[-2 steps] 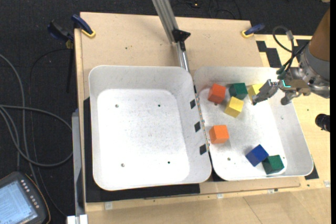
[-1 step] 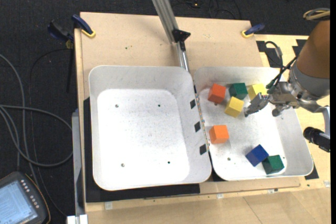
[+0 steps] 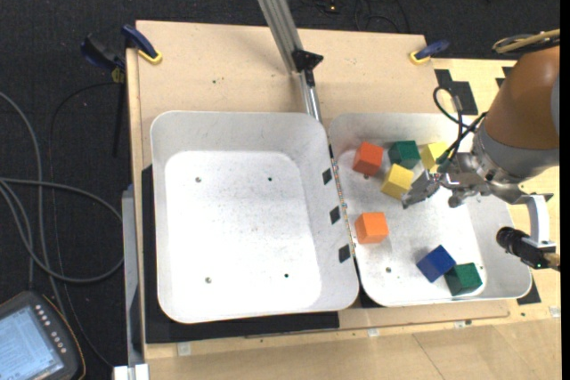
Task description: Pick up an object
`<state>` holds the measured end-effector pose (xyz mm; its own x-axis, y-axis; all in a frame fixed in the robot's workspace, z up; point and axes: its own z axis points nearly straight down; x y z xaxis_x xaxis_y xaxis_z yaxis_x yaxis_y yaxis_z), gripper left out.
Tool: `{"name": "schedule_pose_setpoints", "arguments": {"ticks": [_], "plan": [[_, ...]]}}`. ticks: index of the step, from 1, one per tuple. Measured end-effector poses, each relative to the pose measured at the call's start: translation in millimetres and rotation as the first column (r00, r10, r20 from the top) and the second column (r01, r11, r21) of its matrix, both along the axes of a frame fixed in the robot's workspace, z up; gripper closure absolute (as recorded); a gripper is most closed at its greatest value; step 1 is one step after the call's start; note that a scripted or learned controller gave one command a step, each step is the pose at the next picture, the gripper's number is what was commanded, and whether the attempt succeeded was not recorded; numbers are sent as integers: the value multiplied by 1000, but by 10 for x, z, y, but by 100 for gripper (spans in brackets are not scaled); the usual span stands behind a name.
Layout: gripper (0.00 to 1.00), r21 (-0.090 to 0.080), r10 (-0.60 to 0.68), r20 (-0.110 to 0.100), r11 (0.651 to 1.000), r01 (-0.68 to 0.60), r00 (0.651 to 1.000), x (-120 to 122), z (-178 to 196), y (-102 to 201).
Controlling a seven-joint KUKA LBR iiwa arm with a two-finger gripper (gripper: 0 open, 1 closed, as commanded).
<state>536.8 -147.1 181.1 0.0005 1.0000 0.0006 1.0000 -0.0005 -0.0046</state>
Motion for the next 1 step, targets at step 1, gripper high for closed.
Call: {"name": "schedule_pose_setpoints", "arguments": {"ticks": [1], "plan": [[0, 1, -1, -2, 1000, 1, 1000, -3, -639, -23]]}}
